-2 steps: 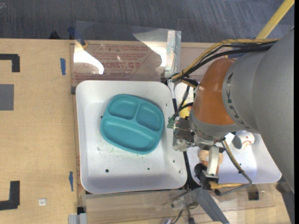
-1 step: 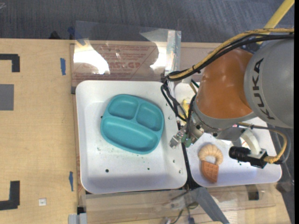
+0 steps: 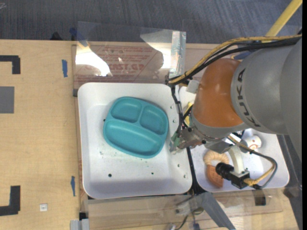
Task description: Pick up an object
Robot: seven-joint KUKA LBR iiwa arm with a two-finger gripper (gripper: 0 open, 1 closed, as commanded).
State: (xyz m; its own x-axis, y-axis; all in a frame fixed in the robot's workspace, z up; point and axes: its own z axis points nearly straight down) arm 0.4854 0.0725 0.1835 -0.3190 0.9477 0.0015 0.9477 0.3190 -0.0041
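Arm (image 3: pixel 240 95) bends over the right bin (image 3: pixel 278 176); end effector's state cannot be told.

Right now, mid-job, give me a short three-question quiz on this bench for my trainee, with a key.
1. True or false: the teal three-compartment plastic plate lies in the left shallow white bin.
2. Which side of the view does the grey arm with the orange band come in from? A) left B) right C) bottom
3. Fill in: the orange-tan rounded object lies in the ____ shallow white bin.

Key: 1 true; 2 B; 3 right.
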